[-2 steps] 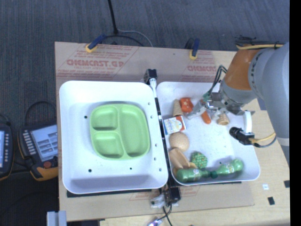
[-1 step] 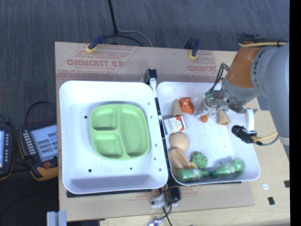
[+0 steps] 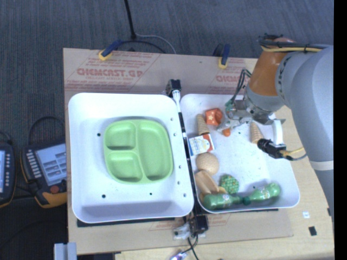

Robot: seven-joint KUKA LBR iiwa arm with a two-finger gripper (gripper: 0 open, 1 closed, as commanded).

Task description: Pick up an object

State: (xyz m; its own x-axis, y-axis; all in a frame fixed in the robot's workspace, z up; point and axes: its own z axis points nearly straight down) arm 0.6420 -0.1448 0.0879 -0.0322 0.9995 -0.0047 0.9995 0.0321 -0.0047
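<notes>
Cardboard covers our tabletop (image 3: pixel 108 72). We see the gripper (image 3: pixel 237 114) low in the right bin (image 3: pixel 282 194), beside the orange toy (image 3: pixel 213 116); its state we cannot tell.

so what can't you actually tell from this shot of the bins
- Gripper, camera view: the wrist covers it from above, so its state and whether it holds anything are unclear.
- Orange item beside it: too small and blurred to identify.
- Small carton: label print too small to read.
- Right bin: its far right corner sits under the arm.
</notes>
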